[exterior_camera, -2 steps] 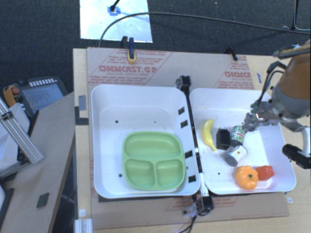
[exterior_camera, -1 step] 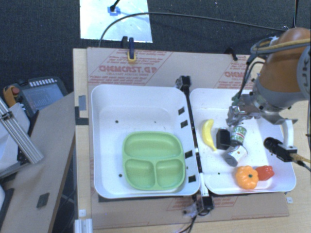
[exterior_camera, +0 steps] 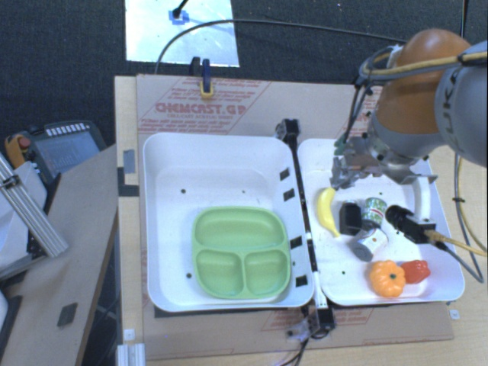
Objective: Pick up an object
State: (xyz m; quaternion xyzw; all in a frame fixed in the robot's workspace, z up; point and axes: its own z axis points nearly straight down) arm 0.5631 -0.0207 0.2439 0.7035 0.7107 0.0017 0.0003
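Nothing picked yet, as far as you can see. The gripper (exterior_camera: 345,175) sits at about 11 o'clock in the right bin (exterior_camera: 450,284), just above the banana (exterior_camera: 327,210), and nothing is visible in it. You can't tell from this angle how it's set, so treat its state as unknown. All candidate objects lie in that bin: banana at 9 o'clock, a small green-labelled can (exterior_camera: 374,211) near centre, a black block (exterior_camera: 350,219) touching it, a white cup (exterior_camera: 367,245) just below, an orange pumpkin (exterior_camera: 387,278) and red piece (exterior_camera: 415,271) at 5 o'clock. The left bin (exterior_camera: 164,204) holds a green divided tray (exterior_camera: 242,252). The whole grasp and lift remain. Readable text: "CHEMCAST GP" on the brown board (exterior_camera: 213,101) at 12 o'clock. The can label is too small to read.
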